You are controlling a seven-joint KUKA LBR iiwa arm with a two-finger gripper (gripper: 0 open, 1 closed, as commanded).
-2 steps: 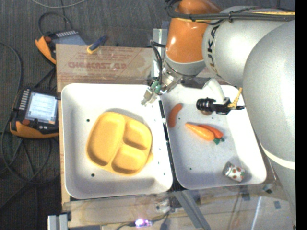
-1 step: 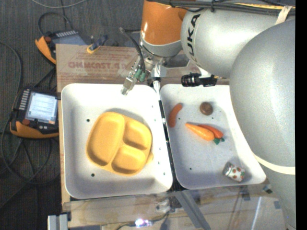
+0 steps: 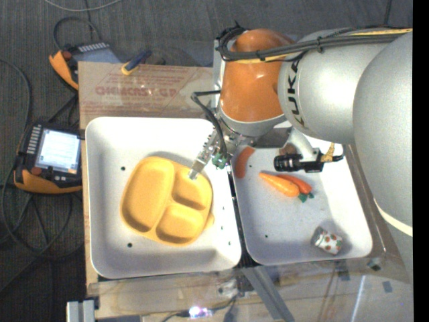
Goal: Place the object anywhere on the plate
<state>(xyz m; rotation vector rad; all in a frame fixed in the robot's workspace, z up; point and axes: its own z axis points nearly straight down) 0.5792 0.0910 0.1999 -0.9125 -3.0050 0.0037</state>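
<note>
From my seat the gripper hangs over the upper right part of the yellow plate in the left bin, though I can't tell how it is set or whether it carries anything. The carrot lies in the right bin, well apart from the plate, near a small patterned cup. I judge nothing is placed yet, so the whole job remains.

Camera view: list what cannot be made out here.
- Claw: too small and blurred to tell whether it grips anything over the yellow plate.
- Red object at the right bin's left wall: partly hidden by the arm.
- Small patterned item: too small to identify.
</note>
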